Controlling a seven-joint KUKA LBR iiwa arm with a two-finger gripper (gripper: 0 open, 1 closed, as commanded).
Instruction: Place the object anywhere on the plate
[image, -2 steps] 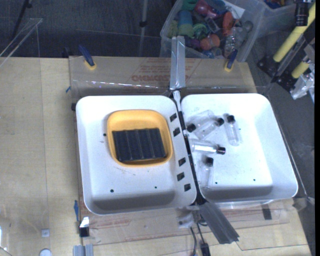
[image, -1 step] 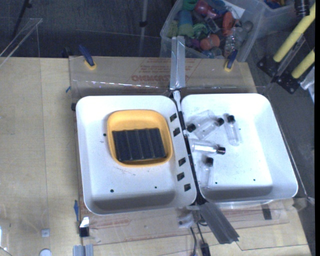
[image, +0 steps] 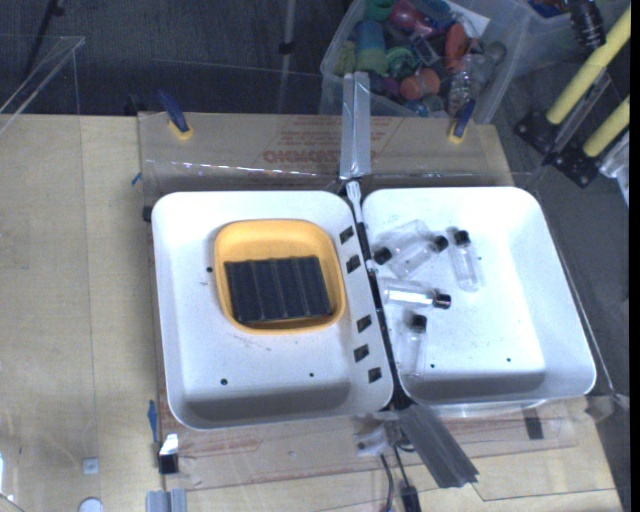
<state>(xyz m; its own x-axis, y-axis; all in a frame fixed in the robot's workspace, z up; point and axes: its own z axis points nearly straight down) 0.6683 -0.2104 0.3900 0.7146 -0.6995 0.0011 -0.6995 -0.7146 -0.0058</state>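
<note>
In the left bin (image: 180, 300), the yellow plate (image: 228, 245) sits towards the back and close to the divider, and a dark ribbed slab (image: 278, 288) lies flat in its well, square to the rim and covering most of the floor; only a band of yellow shows around it. There is bare white bin floor to the plate's left and a wide strip in front of it, so there is room on those two sides, less at the back wall. Over the black-tabbed divider (image: 362, 300), the right bin (image: 520, 300) holds four clear vials with black caps, all crowded into the half nearest the divider: one (image: 410, 245) lying slantwise at the back, one (image: 462, 258) just beside it on the far side, one (image: 415, 297) lying crosswise in the middle, and one (image: 413, 335) nearest the front, hard against the divider wall. The outer half of that bin is open floor right up to its rim. What the gripper has hold of, or how it stands, I cannot tell. Behind the bins a clear sheet (image: 310, 155) carries reddish printed lettering, too faint to read, pinned by two blue clamps (image: 178, 122). Further back stands a clear tub of coloured toys (image: 420, 50).
</note>
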